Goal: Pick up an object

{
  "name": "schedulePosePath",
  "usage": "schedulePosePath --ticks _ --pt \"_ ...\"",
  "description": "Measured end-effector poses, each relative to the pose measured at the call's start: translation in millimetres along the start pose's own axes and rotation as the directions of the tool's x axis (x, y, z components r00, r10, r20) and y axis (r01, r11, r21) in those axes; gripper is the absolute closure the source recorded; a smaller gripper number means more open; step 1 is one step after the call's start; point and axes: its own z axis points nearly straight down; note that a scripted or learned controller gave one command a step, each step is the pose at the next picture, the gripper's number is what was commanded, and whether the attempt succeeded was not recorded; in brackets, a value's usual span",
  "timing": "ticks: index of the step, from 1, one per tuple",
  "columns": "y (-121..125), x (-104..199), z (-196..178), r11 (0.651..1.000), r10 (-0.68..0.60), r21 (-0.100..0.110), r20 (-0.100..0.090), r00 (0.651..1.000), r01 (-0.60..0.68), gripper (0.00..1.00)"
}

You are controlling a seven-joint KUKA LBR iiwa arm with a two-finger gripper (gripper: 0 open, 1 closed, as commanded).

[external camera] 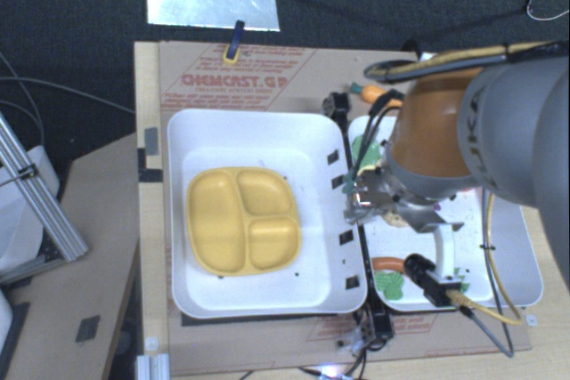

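Observation:
My gripper reaches down into the right bin near its left wall, mostly hidden under the grey arm and its orange band. Small objects lie in this bin. An orange carrot-like piece sits near the front, with a green leafy piece just below it. Another green piece peeks out beside the wrist. I cannot see anything held by the gripper.
The left bin holds a yellow divided plate. An orange item lies behind the right bin. Black clips line the wall between the bins. A cable trails over the right bin's front.

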Motion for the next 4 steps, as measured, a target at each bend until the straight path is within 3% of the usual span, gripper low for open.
schedulePosePath --ticks 1,2,3,4 --pt "-3 31 -1 1.000 0.002 0.003 0.001 1.000 -0.002 1.00" --pt "50 -50 39 1.000 0.015 0.003 0.008 1.000 -0.015 1.00" --pt "2 13 37 1.000 0.001 0.007 0.000 1.000 -0.001 1.00" --pt "5 9 26 1.000 0.002 0.002 0.002 1.000 -0.002 1.00"
